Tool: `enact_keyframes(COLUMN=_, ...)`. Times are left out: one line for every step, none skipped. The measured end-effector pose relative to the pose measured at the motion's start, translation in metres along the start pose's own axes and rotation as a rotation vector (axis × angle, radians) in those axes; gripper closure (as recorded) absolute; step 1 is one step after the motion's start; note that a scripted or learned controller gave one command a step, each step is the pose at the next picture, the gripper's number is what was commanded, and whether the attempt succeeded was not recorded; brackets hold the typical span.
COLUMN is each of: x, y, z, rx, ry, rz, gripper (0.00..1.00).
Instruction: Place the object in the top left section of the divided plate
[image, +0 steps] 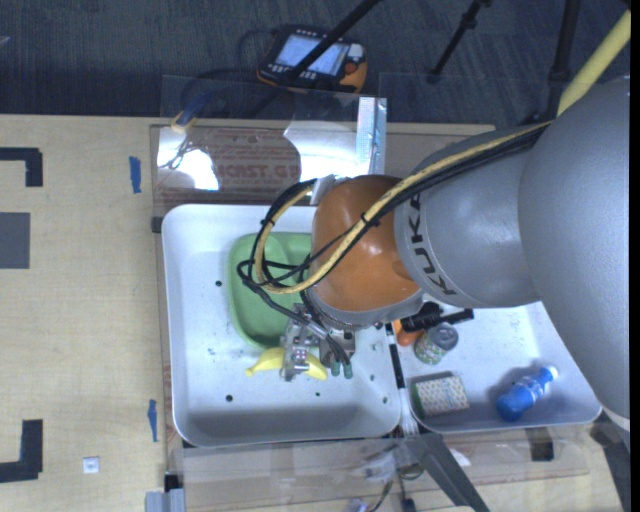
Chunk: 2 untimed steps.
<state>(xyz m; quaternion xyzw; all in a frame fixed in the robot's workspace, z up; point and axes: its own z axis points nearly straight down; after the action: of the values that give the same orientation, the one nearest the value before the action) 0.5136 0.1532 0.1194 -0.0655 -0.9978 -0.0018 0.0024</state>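
Camera view: jaws set low over the banana (268, 364), just beside the green divided plate (262, 300); their grip cannot be told.

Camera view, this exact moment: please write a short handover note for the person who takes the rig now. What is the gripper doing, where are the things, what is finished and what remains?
Gripper: low in the left bin, right over the yellow banana-like object. Whether it grips the object cannot be told.
Green divided plate: in the left bin, mostly hidden under the arm. The yellow object lies at the plate's near edge.
Right bin: blue bottle, a speckled block, a small round can.
Done: the arm has reached the object.
Left: secure the grasp, lift, place the object in the plate's top left section.
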Motion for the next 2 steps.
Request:
enact_keyframes(x=-0.062, y=0.036, z=-0.048, rx=-0.001, ry=-0.01, rz=0.502, gripper=1.0)
enact_keyframes(x=0.034, y=0.062, z=0.024, rx=-0.016, ry=-0.028, rz=0.338, gripper=1.0)
